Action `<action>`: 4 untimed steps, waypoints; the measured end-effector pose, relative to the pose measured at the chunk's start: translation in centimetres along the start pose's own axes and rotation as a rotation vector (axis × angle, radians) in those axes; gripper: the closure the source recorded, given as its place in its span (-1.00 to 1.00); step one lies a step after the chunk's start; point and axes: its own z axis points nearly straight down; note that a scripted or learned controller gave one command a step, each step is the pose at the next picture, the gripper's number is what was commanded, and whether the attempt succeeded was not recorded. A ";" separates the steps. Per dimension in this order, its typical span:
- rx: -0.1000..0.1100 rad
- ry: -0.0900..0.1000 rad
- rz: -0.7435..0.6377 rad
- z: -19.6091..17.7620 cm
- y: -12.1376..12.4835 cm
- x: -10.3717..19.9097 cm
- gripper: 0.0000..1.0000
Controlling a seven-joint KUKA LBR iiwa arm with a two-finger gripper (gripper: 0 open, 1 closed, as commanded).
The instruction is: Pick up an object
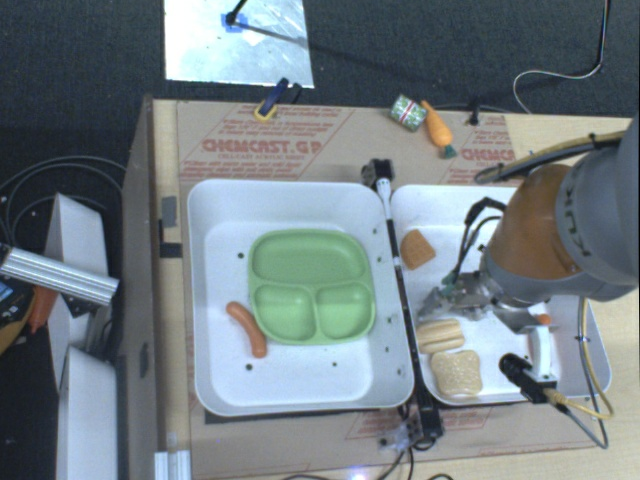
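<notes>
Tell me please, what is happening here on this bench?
A grey and orange robot arm reaches in from the right over the right bin, trying to pick up an object. Its claw is low in that bin, just above a bread roll, with a cracker-like piece below and a brown piece higher up. The left bin holds a green tray and a sausage beside it. Nothing looks lifted yet.
</notes>
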 end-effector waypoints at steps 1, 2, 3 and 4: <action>-0.003 -0.004 0.001 -0.1 7.9 -0.7 -1.00; -0.003 -0.003 0.000 -0.1 12.2 -0.3 -1.00; -0.005 -0.004 0.000 -4.2 15.2 -0.8 -1.00; -0.017 -0.003 0.001 -0.9 14.8 -0.7 -1.00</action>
